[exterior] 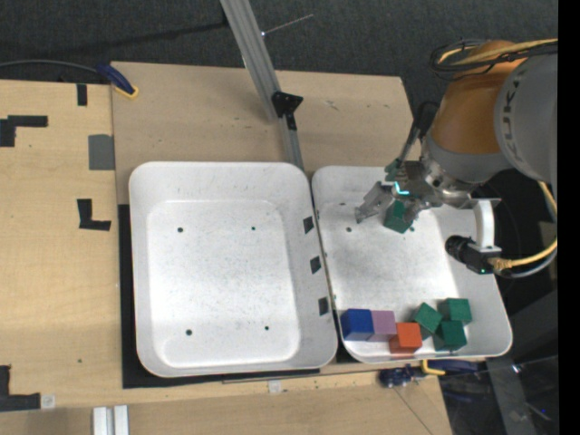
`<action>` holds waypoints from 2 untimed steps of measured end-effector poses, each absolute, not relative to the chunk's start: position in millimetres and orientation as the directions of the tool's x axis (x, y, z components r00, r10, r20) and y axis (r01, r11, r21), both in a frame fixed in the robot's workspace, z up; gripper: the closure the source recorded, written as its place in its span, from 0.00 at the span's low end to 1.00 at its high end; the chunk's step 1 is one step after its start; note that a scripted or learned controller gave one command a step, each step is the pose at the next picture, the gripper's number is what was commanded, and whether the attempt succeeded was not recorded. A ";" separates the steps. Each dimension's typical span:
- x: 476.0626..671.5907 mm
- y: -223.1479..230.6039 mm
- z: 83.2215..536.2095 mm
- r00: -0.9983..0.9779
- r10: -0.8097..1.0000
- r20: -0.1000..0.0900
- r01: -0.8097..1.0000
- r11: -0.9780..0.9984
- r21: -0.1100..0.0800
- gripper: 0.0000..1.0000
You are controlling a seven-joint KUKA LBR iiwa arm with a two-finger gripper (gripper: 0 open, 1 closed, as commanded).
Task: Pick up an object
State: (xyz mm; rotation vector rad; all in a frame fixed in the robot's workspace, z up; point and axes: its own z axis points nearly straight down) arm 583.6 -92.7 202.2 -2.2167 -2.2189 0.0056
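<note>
On the far left lies the bare wood of my worktop (54, 243), marked with a few black tape pieces. Next comes the left bin (145, 188), white and shallow, its floor showing small dark dots. A grey metal post (258, 48) slants down from the top toward the seam where the two bins meet.

The right bin (362, 184) touches the left one along that seam. Over its upper part hang my jaws (391, 205), pointing down and leftward, and between them I grip a dark green block (397, 217), tilted and lifted above the bin floor. One grey finger (370, 208) sticks out to the left of the block.

Along the near edge of the right bin sits a cluster of blocks: a blue one (357, 323), a lilac one (383, 323) touching it, an orange one (408, 335) just beside that, and then three green ones (446, 323) packed together in the corner.

Furthest right is my arm (476, 116), its orange band above the wrist, with a cable (521, 259) looping beside the bin.
</note>
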 end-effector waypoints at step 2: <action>583.6 -99.4 158.6 0.000 1.000 -0.001 1.000 0.000 -0.006 0.00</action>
